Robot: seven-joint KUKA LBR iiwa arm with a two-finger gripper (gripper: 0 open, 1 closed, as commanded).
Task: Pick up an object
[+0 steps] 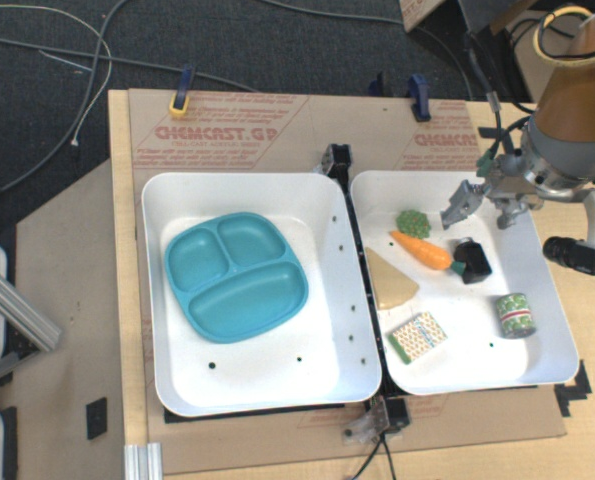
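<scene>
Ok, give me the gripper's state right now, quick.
Gripper: open, holding nothing, above the right bin near the carrot.

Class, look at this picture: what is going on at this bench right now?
A grey robot arm with an orange band reaches in over the right white bin. Its two-finger gripper hangs open above the toys, holding nothing. Below it lie an orange carrot, a green broccoli piece, a black block, a green can, a tan wedge and a patterned packet. The left bin holds a blue divided plate.
</scene>
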